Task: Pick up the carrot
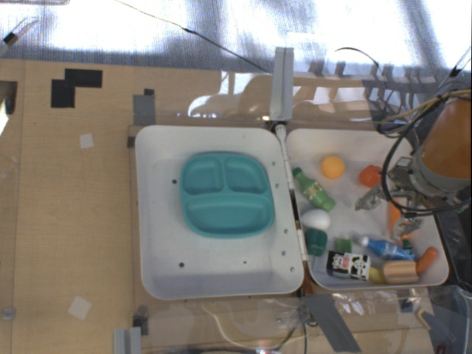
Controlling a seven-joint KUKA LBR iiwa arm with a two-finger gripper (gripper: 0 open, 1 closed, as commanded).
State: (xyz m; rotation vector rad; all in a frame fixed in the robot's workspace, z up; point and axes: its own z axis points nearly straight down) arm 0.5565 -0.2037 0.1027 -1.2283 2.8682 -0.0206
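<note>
Wooden surface [66, 220] carries two white bins. Carrot [426, 259] lies in the right bin [346, 142], at its near right corner, touching a tan block [400, 272]. A blue bottle [389, 249] lies just beside the block. My fingers [366, 200] stand apart above the bin's right side, near the carrot but not on it. An orange piece [394, 214] shows between them; contact cannot be determined. The left bin [158, 220] holds a teal plate [227, 195].

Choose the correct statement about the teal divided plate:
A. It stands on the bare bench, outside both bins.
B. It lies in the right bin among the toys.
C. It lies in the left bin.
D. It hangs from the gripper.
C: the teal divided plate lies flat in the left bin, apart from the toys.
</note>
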